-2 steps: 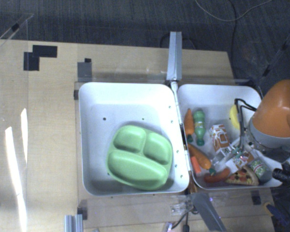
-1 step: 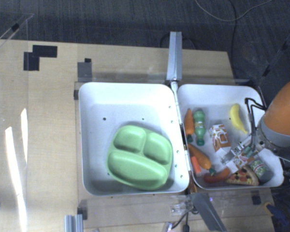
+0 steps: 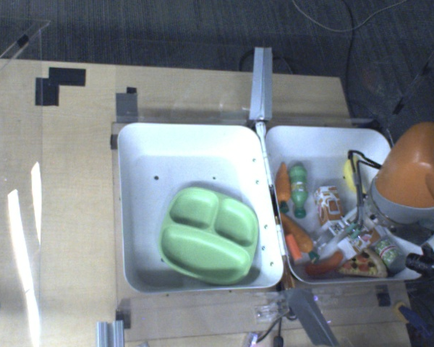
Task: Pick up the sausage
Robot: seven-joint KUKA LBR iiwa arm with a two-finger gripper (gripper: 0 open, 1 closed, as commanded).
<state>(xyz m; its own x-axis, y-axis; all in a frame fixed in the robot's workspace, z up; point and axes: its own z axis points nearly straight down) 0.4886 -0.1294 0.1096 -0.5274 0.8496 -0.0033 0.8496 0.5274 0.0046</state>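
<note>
Red-brown sausage point(image 3: 325, 264) lies at the near edge of the right bin point(image 3: 325, 137), between carrots point(image 3: 292, 238) and pizza slice point(image 3: 363, 267).
Your end effector point(image 3: 345, 233) hangs just above it; you cannot tell its grip. Come down straight and miss the pizza.

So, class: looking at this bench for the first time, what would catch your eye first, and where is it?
Most striking is the green divided tray, sitting low in the left bin. Next, the arm's orange band at the right edge, above the right bin, where a clutter of toy food lies, including a green bottle and a reddish sausage.
</note>
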